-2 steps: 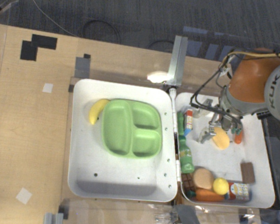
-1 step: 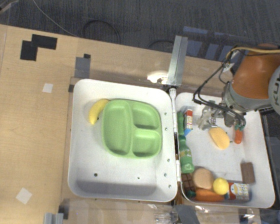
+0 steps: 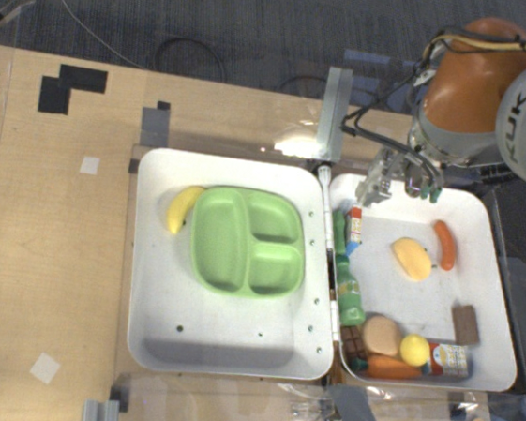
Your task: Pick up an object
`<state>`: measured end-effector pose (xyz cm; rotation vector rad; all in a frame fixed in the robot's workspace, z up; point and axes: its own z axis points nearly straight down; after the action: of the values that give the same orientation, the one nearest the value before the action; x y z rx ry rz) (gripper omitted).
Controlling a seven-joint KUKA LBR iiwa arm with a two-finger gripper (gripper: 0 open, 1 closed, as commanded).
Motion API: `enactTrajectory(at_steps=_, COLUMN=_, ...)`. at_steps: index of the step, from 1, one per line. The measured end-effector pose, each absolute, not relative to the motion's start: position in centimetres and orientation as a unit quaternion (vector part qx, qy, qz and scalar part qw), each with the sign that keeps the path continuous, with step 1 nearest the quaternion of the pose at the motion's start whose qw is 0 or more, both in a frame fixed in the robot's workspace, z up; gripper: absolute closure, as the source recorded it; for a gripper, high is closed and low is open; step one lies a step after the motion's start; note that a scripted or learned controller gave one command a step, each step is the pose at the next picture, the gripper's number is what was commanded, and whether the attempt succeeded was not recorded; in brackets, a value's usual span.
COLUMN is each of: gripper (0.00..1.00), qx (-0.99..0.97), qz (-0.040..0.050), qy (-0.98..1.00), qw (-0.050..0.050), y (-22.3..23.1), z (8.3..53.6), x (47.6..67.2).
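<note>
The jaws [image 3: 379,185] hover over the right bin's [image 3: 496,279] back-left corner, seemingly above a small carton [image 3: 355,225]; whether spread or pressed, I cannot tell.

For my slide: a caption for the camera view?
KUKA arm's gripper hovers over the right bin of toy food; green tray and banana fill the left.

Divided tray [image 3: 245,241] in left bin [image 3: 146,324], banana [image 3: 183,208] touching tray's left; sausage [image 3: 444,245] right of bun [image 3: 412,259] in right bin [image 3: 496,279].
</note>
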<state>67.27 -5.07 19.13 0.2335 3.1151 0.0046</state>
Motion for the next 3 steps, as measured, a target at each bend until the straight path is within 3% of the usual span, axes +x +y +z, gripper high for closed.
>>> enactTrajectory(at_steps=1, gripper=1.00, qx=0.122, qz=-0.0030, qy=0.993, qw=0.008, y=-21.3, z=24.1, x=64.8)
enactTrajectory(at_steps=2, gripper=1.00, qx=0.180, qz=-0.0006, qy=0.984, qw=0.007, y=-20.6, z=9.7, x=54.8)
enactTrajectory(at_steps=3, gripper=1.00, qx=0.209, qz=0.0014, qy=0.978, qw=0.008, y=-16.0, z=15.3, x=62.4)
